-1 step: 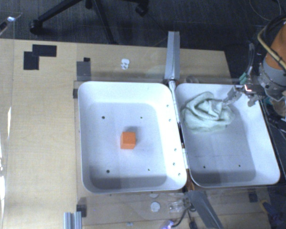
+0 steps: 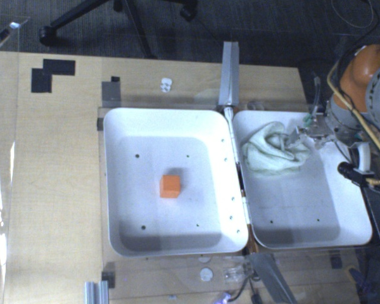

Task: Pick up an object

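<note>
Two shallow white bins sit side by side on the pale wooden bench, and the contest at this moment is all in the right-hand bin (image 2: 316, 223). A crumpled, pale greenish-white cloth (image 2: 269, 149) lies bunched in that bin's far left corner, close against the divider between the bins. The grey arm with its orange band (image 2: 361, 75) reaches in from the right, and its two-finger gripper (image 2: 299, 139) is down at the cloth's right edge, touching or all but touching the folds there. Whether the fingers are spread or closed cannot be told from this slant, nor can any fabric be seen caught between them, so no hold can be claimed.

The cloth lies immediately to the left of the gripper, its bulk spreading leftward and slightly nearer, its longer run going roughly left to right across the bin. Any lift would most likely turn on biting into that right-hand ridge of fabric.

A small orange cube (image 2: 170, 186) sits alone near the middle of the left-hand bin (image 2: 123, 170), well apart from the gripper, far to its left and across the divider.
</note>
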